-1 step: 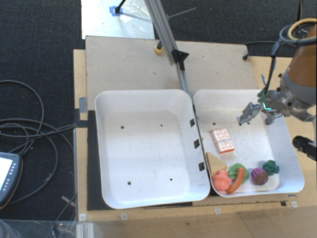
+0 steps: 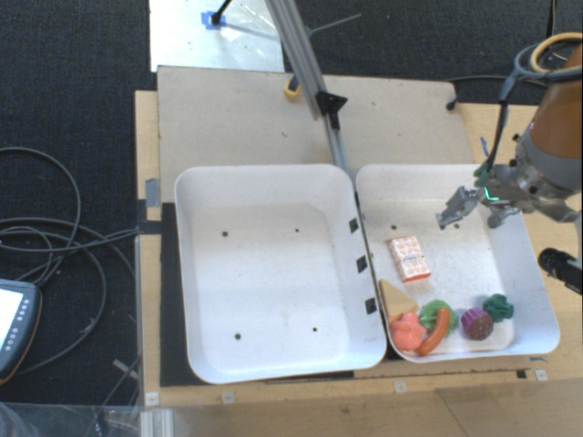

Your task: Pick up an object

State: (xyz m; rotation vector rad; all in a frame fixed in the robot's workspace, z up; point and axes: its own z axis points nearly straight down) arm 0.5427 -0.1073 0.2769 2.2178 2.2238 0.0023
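My gripper (image 2: 474, 213) hangs over the back part of the right bin (image 2: 519, 253), open, with nothing between its fingers (image 2: 453, 210). A pink and orange box (image 2: 409, 258) lies in the middle of that bin, below and left of the gripper. Along the bin's front edge sit a yellow wedge (image 2: 393, 294), a red tomato-like piece (image 2: 407, 331), a green leafy piece (image 2: 435, 310), an orange-red chili shape (image 2: 436, 330), a purple piece (image 2: 476, 323) and a dark green broccoli-like piece (image 2: 497, 307).
The left bin (image 2: 196, 271) stands beside the right one, sharing a middle wall with black clips (image 2: 361, 264). A slanted grey pole (image 2: 301, 44) crosses the back of the bench. Cables and a tablet (image 2: 14, 321) lie on the floor at the left.
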